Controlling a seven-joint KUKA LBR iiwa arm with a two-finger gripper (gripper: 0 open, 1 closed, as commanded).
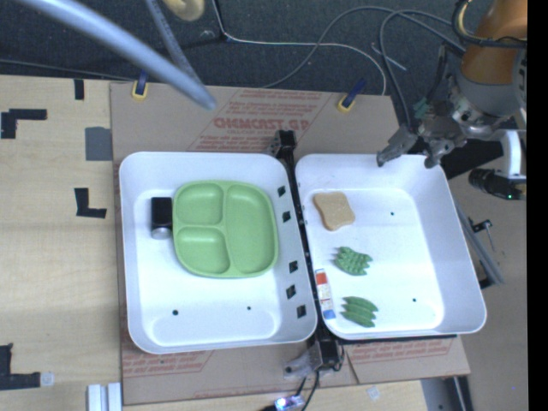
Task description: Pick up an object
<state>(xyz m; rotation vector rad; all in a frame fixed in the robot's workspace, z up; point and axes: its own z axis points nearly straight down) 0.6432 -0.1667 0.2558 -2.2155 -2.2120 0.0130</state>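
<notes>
Lying flat in the right white bin (445, 229), near its back-left: tan toast-shaped slice (333, 211), probably light, stiff, low-profile; best pinched across its narrow sides. Pincer (414, 148) above the back rim, spread open, holding nothing.

Two white bins sit side by side on a cardboard sheet (257, 114) with red print; the left bin (141, 315) and right bin (454, 255) touch along a black clip strip (295, 255). Cables (342, 32) trail over the dark surface behind. Black tape marks (86, 202) dot the wooden bench (51, 272) at left
</notes>
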